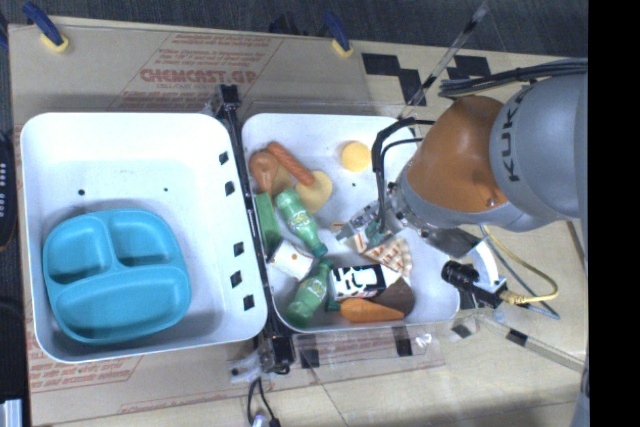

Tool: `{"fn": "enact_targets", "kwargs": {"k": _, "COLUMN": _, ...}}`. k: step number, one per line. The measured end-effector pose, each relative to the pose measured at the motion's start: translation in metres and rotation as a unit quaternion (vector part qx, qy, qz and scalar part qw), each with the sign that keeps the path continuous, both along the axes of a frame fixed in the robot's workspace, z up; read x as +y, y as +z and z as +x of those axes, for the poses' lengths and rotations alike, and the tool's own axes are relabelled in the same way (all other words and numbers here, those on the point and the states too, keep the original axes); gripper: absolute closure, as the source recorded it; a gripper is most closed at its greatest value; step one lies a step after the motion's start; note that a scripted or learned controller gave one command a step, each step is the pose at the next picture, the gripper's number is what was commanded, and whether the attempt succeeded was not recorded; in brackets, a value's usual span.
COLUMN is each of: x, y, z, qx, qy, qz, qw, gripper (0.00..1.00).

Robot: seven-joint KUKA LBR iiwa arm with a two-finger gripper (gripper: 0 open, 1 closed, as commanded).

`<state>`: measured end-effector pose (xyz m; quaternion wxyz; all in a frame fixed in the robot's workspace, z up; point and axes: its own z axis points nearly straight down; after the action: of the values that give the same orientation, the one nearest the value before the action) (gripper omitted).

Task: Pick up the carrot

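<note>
since the carrot (372, 311) looks light, stiff and smooth, i would take its thick middle; my gripper (375, 227) state i cannot tell.

My bench (120, 65) is covered in brown printed cardboard, held by blue clamps (45, 27) at its far edge. Two white bins (60, 140) sit on it, touching side by side.

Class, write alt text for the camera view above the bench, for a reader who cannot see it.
A grey and orange robot arm reaches from the right over the right-hand white bin, which is crowded with toy food, including an orange carrot lying at its near edge. The left bin holds a blue divided tray.
</note>
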<state>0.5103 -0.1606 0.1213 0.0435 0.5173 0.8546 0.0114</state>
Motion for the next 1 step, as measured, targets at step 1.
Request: {"fn": "enact_targets", "kwargs": {"k": 1, "x": 0.0034, "y": -0.0244, "z": -0.0224, "qx": 0.041, "qy": -0.002, "qz": 0.0121, "qw": 0.9991, "gripper": 0.0}}
